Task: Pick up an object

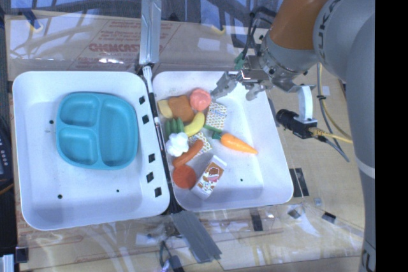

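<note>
My gripper (pixel 237 88) hangs over the back of the right bin (pixel 271 156), its two fingers spread open with nothing between them. The left fingertip (pixel 220 85) is just right of a pink round toy (pixel 199 99). Toy food is piled along the bin's left side: a brown piece (pixel 182 106), a yellow banana (pixel 195 123), a patterned packet (pixel 217 116), a white cauliflower (pixel 177 144), a red tomato (pixel 185 177) and a small carton (pixel 211 176). An orange carrot (pixel 237 144) lies nearer the bin's middle.
The left bin (pixel 38 188) holds a blue divided tray (pixel 97 129). A metal divider (pixel 149 28) stands behind the gap between the bins. The grey arm with its orange band (pixel 306 3) and cables (pixel 299 123) reach in over the right bin's right rim.
</note>
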{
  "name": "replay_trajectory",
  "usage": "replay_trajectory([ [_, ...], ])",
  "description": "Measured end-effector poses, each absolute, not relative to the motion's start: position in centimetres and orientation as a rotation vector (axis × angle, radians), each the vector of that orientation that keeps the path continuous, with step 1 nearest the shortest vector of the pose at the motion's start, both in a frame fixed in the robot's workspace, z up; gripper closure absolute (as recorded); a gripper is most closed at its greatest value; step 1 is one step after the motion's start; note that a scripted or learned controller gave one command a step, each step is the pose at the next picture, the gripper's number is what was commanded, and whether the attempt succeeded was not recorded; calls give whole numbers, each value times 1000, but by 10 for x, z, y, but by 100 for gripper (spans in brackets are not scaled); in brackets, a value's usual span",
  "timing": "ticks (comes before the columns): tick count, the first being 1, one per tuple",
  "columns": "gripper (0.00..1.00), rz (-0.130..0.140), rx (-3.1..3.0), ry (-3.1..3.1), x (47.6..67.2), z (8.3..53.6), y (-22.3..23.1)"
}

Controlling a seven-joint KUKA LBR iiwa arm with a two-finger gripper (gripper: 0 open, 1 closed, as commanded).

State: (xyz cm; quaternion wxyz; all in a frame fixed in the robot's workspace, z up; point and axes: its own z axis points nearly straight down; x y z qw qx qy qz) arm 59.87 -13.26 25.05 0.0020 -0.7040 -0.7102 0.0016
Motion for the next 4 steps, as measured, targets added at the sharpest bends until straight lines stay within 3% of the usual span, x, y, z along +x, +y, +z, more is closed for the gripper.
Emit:
replay_trajectory([
  [1, 0, -9, -2119, -2332, 613, 99, -140],
  [2, 100, -10, -2120, -2339, 615, 111, -141],
  [3, 100, 3, -2273, -2165, 522, 91, -126],
  [4, 0, 3, -2275, -2164, 522, 91, -126],
])
